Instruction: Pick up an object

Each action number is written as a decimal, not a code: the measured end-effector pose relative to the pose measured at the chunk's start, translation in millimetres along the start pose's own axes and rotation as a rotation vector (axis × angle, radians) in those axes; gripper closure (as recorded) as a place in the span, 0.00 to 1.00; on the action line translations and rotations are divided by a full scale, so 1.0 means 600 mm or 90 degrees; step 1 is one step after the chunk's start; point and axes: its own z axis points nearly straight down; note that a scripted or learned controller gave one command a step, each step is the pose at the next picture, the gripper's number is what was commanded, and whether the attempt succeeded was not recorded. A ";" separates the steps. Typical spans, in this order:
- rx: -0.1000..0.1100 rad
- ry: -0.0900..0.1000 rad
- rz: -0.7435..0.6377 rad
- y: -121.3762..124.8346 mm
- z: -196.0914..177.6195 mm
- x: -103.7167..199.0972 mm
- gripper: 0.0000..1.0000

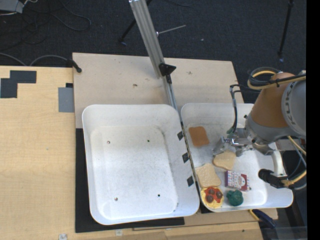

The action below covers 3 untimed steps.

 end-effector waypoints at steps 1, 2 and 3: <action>-0.005 -0.001 0.002 0.001 0.008 0.000 0.00; -0.005 -0.001 0.005 0.000 -0.008 -0.003 1.00; -0.007 -0.002 0.002 -0.011 -0.091 -0.017 1.00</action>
